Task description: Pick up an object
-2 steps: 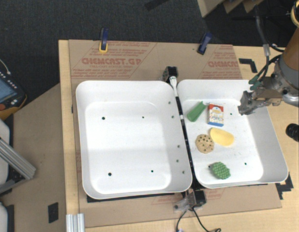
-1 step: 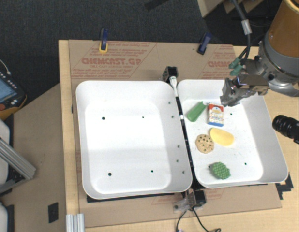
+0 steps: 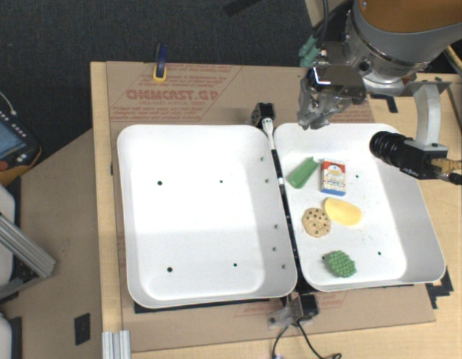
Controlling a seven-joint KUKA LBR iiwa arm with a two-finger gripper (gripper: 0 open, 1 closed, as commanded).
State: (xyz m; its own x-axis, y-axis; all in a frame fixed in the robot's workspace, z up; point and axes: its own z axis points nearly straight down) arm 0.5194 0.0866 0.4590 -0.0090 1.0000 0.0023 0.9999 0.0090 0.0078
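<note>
Five small things lie loose in the right bin (image 3: 410,223), all flat on its white floor. A green oblong piece (image 3: 302,172) lies slantwise near the divider. Just beside it, on its right, is a small red and white box (image 3: 333,177) with a blue patch, face up. Below the box rests a pale yellow oval (image 3: 343,212), touching or nearly touching a round tan cookie (image 3: 316,221) speckled with dark chips. Nearer the front edge, apart from the rest, sits a bumpy green lump (image 3: 339,264).
</note>
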